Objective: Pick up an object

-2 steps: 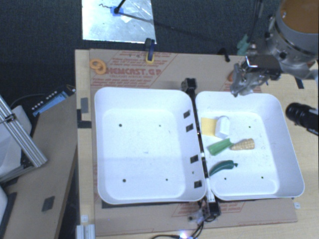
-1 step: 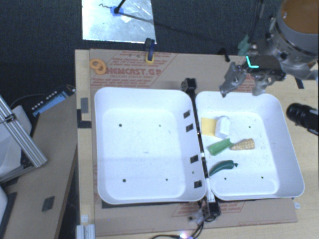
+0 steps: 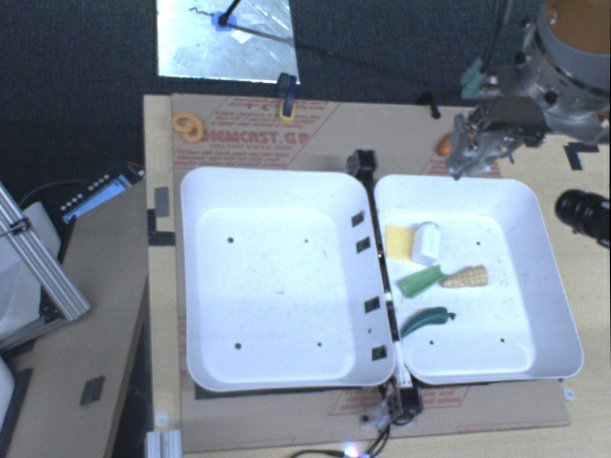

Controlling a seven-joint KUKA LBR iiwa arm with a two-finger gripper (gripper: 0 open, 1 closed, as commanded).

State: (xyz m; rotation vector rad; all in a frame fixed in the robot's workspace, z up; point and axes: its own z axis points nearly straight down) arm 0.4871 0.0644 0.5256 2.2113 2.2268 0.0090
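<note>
Overhead, looking down at a slant on the bench:

Arm: grey, with an orange band (image 3: 580, 3) near the top right corner, reaching in from the right.

Claw (image 3: 468, 156): hangs above the far edge of the right bin, over the cardboard just behind its rim. Whether it is open or closed cannot be told; the tip is small and dark against the board. Nothing is seen in it.

Right bin (image 3: 544, 256): white and shallow, holding all the loose objects in its left half.

Yellow block (image 3: 398, 242): near the divider, touching the white piece beside it.

White piece (image 3: 427, 240): just right of the yellow block, partly over it.

Green wedge (image 3: 420, 281): below the yellow block, tilted, its upper end beside the corn.

Corn cob (image 3: 465, 277): small, pale yellow, lying just right of the green wedge.

Dark green pepper (image 3: 424, 322): nearest the front, curved, apart from the others.

Left bin (image 3: 277, 275): white, beside the right one, joined along a black hinge strip (image 3: 374, 256).

Cardboard sheet (image 3: 248, 132): under both bins, printed in red.

Foil square (image 3: 224, 27): beyond the cardboard on the dark floor.
</note>
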